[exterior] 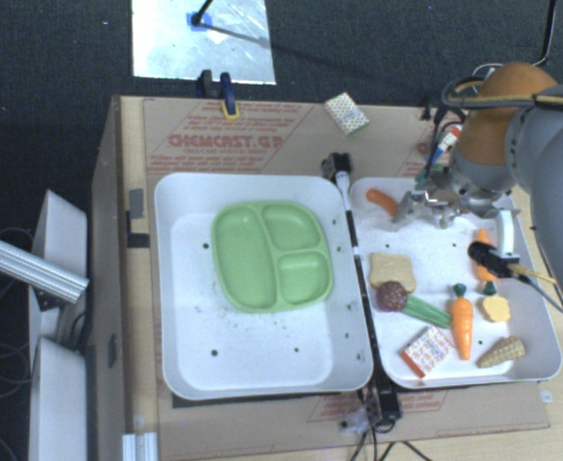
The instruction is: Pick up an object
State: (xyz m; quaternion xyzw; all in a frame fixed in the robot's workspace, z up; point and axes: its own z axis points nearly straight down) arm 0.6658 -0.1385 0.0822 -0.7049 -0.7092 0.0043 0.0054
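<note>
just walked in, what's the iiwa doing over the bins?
The arm is reaching in from the right with its gripper low over the far end of the right bin, close to a small orange sausage. Nothing visibly sits between its fingers. The rest of the toy food lies loose in that bin: a bread slice, a carrot, an ice cream cone and a red-and-white packet. The left bin holds a green divided plate.

Two white bins [181, 286]; one green tray [270, 255]; one carrot [462, 325].
</note>
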